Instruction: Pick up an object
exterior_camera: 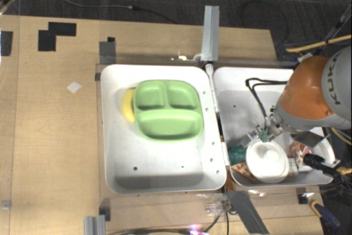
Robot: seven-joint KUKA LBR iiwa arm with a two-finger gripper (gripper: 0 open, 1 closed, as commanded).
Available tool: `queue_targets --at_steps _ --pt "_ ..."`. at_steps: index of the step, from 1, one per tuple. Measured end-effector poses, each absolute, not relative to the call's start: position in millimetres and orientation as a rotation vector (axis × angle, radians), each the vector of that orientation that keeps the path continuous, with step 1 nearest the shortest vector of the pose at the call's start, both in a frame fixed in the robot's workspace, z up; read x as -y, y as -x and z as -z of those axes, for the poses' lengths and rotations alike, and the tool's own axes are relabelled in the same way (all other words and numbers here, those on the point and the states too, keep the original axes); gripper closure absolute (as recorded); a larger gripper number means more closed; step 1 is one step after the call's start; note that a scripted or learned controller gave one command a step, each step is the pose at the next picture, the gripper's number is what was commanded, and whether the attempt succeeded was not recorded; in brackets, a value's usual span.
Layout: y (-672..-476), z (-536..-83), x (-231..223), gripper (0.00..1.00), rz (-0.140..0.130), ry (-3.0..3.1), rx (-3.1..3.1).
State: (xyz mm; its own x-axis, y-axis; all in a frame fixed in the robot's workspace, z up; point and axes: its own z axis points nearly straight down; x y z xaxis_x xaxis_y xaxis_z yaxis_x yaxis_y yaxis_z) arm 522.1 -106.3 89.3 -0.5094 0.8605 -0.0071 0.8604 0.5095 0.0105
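Note:
My gripper (263, 133) hangs low in the right bin (242, 97), just above and left of a white bowl (268, 161) that lies near the bin's front edge. A teal object (237, 153) rests left of the bowl, partly tucked under it. To the bowl's right lies a red and white packet (300, 152). The grey wrist and orange band (306, 92) cover the bin's right part.
The left bin (118, 135) holds a green divided plate (166, 109) with a yellow object (127, 105) poking out from under its left edge. A black cable loop (258, 84) lies at the back of the right bin. A metal divider post (210, 36) stands behind the bins.

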Motion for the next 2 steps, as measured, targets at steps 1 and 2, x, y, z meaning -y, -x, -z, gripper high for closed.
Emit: queue_targets --at_steps 1,2 --pt "-526.3 -102.5 106.9 1.00 -0.015 -1.545 -2.708" --pt "-526.2 -102.4 106.9 0.00 -0.015 -1.545 -2.708"
